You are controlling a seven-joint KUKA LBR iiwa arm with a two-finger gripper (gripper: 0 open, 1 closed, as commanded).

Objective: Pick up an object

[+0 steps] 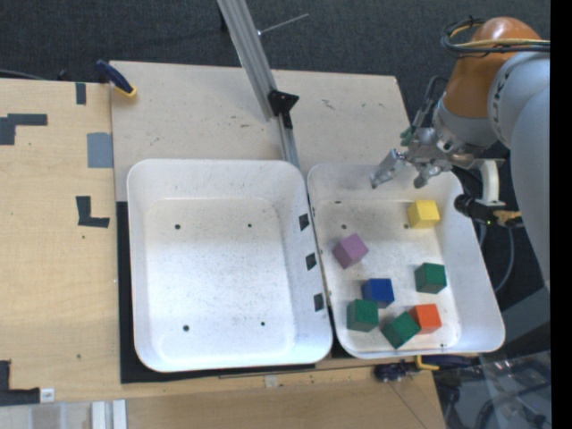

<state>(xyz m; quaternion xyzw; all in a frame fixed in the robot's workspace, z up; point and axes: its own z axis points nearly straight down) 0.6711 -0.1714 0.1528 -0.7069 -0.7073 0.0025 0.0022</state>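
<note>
The arm (500, 79) reaches in from the right, grey with its orange band showing at the top of the wrist. Its gripper (399, 175) hangs over the far edge of the right bin (478, 266), with the 2 fingers (382, 172) spread apart and nothing between them. It sits above bare bin floor, up and to the left of the yellow block (424, 213), and apart from it.

The right bin holds 7 blocks. The yellow block lies nearest the gripper, close to the far right side of the bin. A purple block (350, 249) lies left of centre, tilted relative to the bin walls. A blue block (378, 290) sits below it, and a green block (430, 277) lies to the right of the blue one, near the right wall. Along the near side, another green block (363, 315) sits just below the blue block, while a third green block (401, 329) lies beside an orange block (427, 317), the 2 appearing to touch.

The left bin (143, 266) stands beside the right one, their rims meeting in the middle. Both rest on the counter (197, 105), where a grey metal bar (250, 47) runs at a slant from the top of the view down to the bins' shared far corner. A small blue and yellow object (116, 79) lies near the counter's far left corner.
</note>
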